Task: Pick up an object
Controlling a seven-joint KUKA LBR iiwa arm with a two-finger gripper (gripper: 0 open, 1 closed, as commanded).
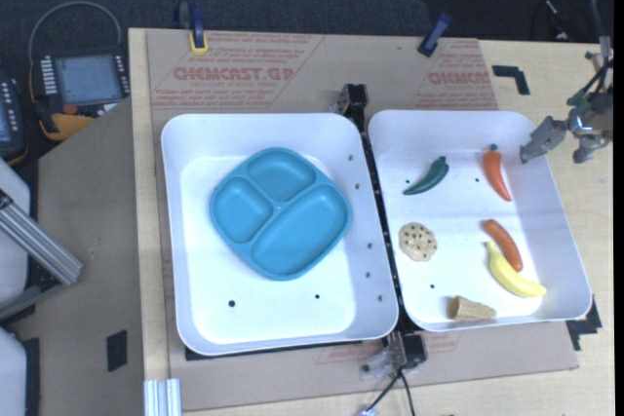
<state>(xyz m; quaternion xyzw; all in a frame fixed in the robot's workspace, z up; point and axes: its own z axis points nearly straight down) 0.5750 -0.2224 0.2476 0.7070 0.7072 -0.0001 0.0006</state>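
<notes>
The bench (pixel 292 63) carries two bins: the left bin (pixel 195 307) holds a blue divided plate (pixel 281 211), the right bin (pixel 565 239) the small pickable items. The step looks like the approach. The tool (pixel 575 127) hangs at the right bin's far corner, partly cut off; whether it is wide or narrow cannot be told. Nearest lies the carrot (pixel 497 172); the next move calls for descending over it.

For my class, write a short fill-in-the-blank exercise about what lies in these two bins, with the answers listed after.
1. The blue divided plate lies in the ______ bin.
2. The yellow banana lies right beside the ______, nearer the camera.
3. The toy food between the carrot and the cookie is a green ______.
4. The gripper hangs over the right bin's ______ corner.

Missing words: left; sausage; pepper; far right
</notes>
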